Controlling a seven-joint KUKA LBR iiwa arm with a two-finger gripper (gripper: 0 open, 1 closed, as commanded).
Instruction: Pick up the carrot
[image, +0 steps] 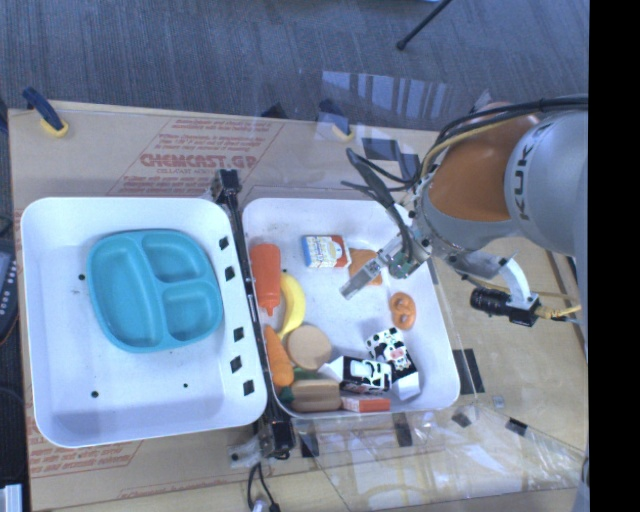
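The carrot (279, 358) is a short orange stick lying along the left wall of the right bin (432, 300), just below the banana (292, 304) and beside a round tan item (309, 346). My gripper (360, 281) hangs over the middle of the right bin. It is near an orange wedge (361, 259) and well to the right of and above the carrot. Nothing shows held in it. The grey arm with its orange band (470, 185) reaches in from the right.
The right bin also holds a red-orange bottle shape (265, 275), a small carton (324, 250), a small orange piece (402, 309), cow-patterned boxes (385, 362) and a brown bun (316, 394). The left bin (50, 380) holds a blue divided plate (155, 288).
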